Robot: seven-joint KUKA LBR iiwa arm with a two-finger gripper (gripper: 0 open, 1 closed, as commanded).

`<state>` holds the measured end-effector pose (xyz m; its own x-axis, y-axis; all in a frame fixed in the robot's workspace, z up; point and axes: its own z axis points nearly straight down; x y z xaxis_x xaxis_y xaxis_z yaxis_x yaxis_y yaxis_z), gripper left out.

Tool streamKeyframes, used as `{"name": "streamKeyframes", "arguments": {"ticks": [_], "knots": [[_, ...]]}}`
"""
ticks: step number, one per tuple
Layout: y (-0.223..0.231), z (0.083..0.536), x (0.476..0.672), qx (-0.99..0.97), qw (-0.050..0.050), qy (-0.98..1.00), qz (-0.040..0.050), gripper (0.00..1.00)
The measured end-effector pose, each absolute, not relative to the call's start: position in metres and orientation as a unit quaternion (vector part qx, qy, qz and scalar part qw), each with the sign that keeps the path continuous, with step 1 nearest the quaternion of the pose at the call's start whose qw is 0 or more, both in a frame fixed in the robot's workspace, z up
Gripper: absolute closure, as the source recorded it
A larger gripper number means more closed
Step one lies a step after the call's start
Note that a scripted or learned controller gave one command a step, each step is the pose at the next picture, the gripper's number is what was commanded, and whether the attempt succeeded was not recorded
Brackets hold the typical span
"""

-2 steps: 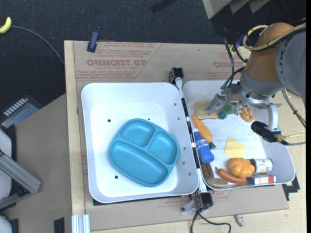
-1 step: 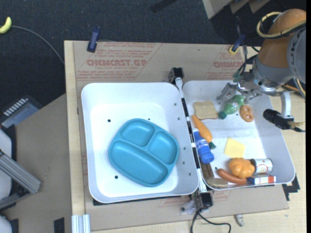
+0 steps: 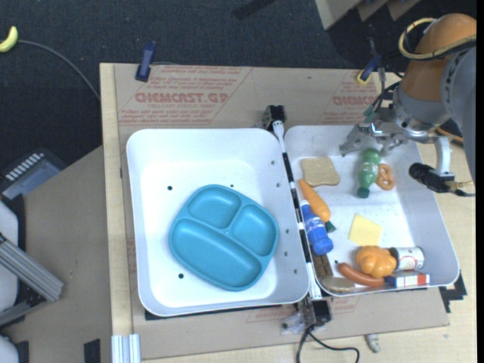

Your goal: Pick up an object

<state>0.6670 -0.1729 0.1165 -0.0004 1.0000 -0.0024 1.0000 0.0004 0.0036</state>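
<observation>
Hand (image 3: 376, 136) sits in the upper right of the frame, over the top edge of the right bin (image 3: 431, 210), metal fingers splayed out low above a green bottle (image 3: 367, 170). Can't tell whether the fingers are closed on anything; the bottle lies just under them, touching or nearly so, not clearly between them. Arm (image 3: 439, 66) comes in from the upper right, grey wrist with an orange band above it, tilted down toward the bin.

Green bottle: small, lies along its length, cap end toward the frame's bottom, in the upper part of the right bin. A pretzel (image 3: 385, 177) sits just beside it on the right. Bread slice (image 3: 321, 172) to its left. A carrot (image 3: 315, 200) lies diagonally below the bread, a blue bottle (image 3: 318, 233) along the bin's left wall. Yellow cheese slice (image 3: 367, 230) mid-bin. Lower down: an orange pepper (image 3: 376, 261), a sausage (image 3: 361, 275) under it, a white tube (image 3: 409, 259) and a marker (image 3: 407, 280).

Left bin (image 3: 151, 165) holds a blue divided plate (image 3: 223, 236), centre-left of the frame. Both bins rest on the worktop (image 3: 189, 97), which is covered in brown printed paper.
</observation>
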Motion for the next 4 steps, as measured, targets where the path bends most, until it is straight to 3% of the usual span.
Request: {"name": "streamKeyframes", "arguments": {"ticks": [1,2,3,4], "knots": [[-0.183,0.087,0.658,0.707,0.002,0.707,0.0006,0.0],[-0.205,0.11,0.667,0.707,0.002,0.707,0.0006,0.0],[-0.181,0.085,0.667,0.707,-0.001,0.708,-0.0001,0.0],[-0.181,0.096,0.668,0.706,0.002,0.708,0.0001,1.0]]}}
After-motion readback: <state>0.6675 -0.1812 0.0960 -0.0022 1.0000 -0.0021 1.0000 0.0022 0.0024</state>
